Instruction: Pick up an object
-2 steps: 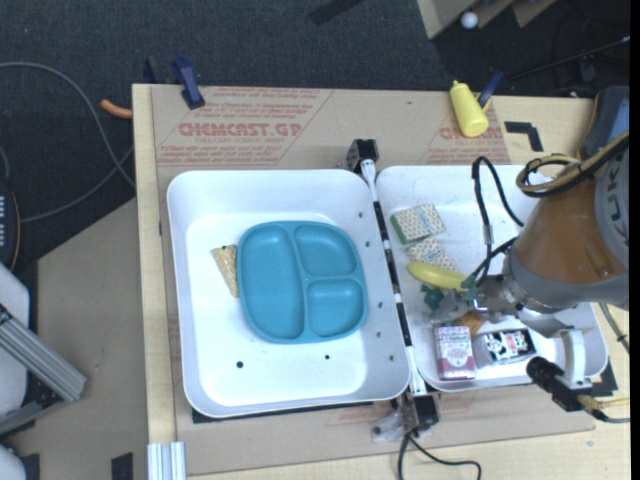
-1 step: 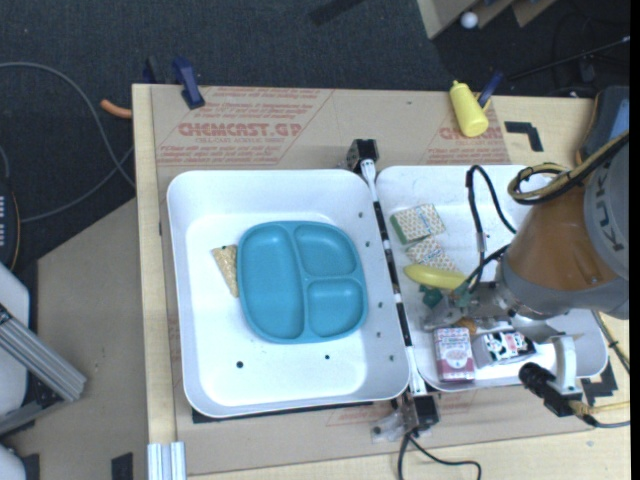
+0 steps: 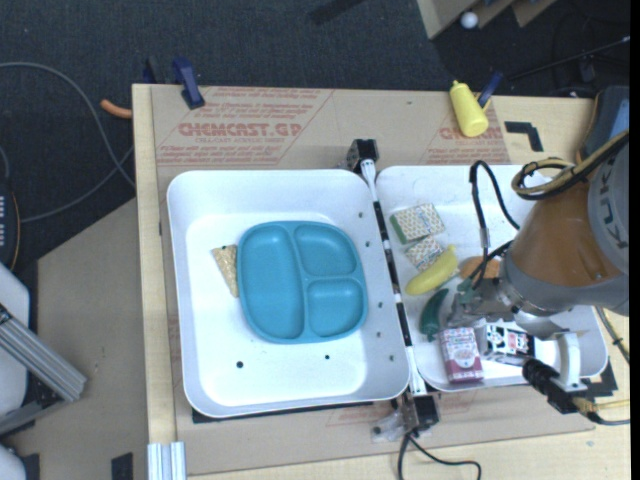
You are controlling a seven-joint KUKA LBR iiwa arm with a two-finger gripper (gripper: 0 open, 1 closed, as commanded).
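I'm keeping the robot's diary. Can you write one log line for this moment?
gripper: low in right bin, fingers unclear | nearby: banana, maroon box | left bin: blue divided plate

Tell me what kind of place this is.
Most likely a robotics lab bench set up for grasping trials. Two white bins sit side by side on a clamped board, a grey and orange arm reaches over small objects like a banana, and cables trail across the dark carpet.
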